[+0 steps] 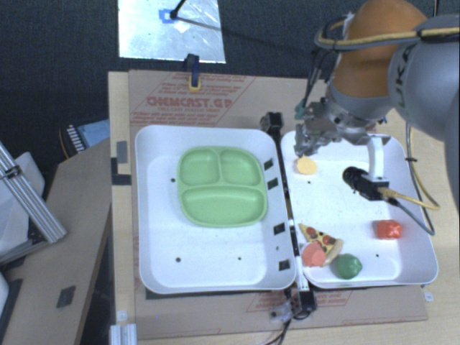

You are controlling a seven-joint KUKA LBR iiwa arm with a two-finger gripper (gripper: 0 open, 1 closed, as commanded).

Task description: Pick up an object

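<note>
Gripper (307,148) sits in upper centre-right of frame, over the upper left corner of the right bin (410,192); whether its fingers are apart or closed cannot be told, as they blur into the wrist hardware. Yellow piece (307,166) lies on the bin floor just below the fingertips in the frame, almost directly under. It is roundish, no clear long axis. Judgement: this is the nearest target; a short straight descent should meet it. Pizza slice (321,241), green ball (348,266) and red block (388,229) lie well apart, toward lower right.
</note>
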